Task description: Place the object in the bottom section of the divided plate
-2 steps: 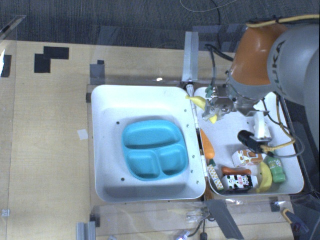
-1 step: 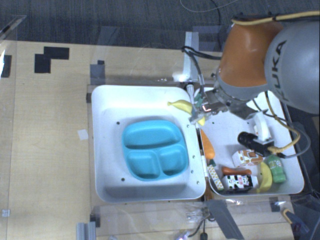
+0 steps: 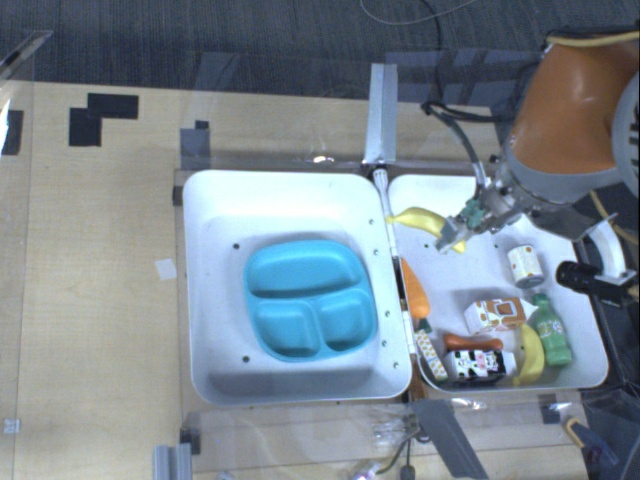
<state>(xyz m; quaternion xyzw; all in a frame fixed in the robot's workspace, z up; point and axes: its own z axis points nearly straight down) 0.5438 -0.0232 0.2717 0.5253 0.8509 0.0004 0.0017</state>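
A blue divided plate (image 3: 305, 300) lies in the left white bin (image 3: 215, 268), with one long section at its far side and two smaller ones at its near side. A yellow banana (image 3: 418, 220) is at the far left of the right bin (image 3: 590, 368), its left end near the rim between the bins. My gripper (image 3: 455, 235) sits right over the banana's right end, touching or nearly touching it. A bit of yellow shows past the gripper tip. The grey arm with its orange band (image 3: 565, 108) comes in from the upper right.
The right bin also holds an orange carrot (image 3: 414, 290) along its left wall, a white can (image 3: 523, 265), a small carton (image 3: 495, 315), a green bottle (image 3: 550, 334), a second banana (image 3: 532, 354) and a black-and-white carton (image 3: 476, 366). A metal post (image 3: 380, 118) stands behind the bins.
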